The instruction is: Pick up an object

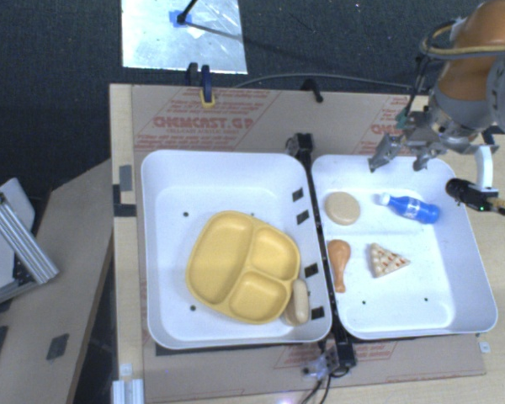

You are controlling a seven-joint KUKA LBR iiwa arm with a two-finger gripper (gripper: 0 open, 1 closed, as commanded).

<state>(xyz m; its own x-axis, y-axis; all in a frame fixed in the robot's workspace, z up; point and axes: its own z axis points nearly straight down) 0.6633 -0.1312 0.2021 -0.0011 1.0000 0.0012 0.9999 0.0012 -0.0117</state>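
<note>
Pincer (pixel 401 151) poised over the far rim of the right-hand shallow white bin (pixel 467 259), fingers apart, two dark tips splayed and pointing down, nothing between them. Nearest candidate: small blue plastic bottle with a white cap (pixel 409 208), lying on its side on the bin floor just below and a little right of the tips, long axis running left to right with a slight downward tilt, cap end toward the bin's middle. Apart from the bottle, not touching it. Round tan biscuit-like disc (pixel 342 208) left of the bottle; brown drumstick-shaped toy (pixel 339 263) and triangular waffle-patterned wedge (pixel 387 260) nearer the front, all well separated. Left-hand white bin (pixel 168 192) carrying a yellow compartment tray (pixel 242 266), with a pale bread-roll-like piece (pixel 299 301) at the tray's front corner, possibly resting on its edge, hard to tell at this slant. Likely next: short drop toward the front, finger line set across the bottle's axis, then closing on its body.
</note>
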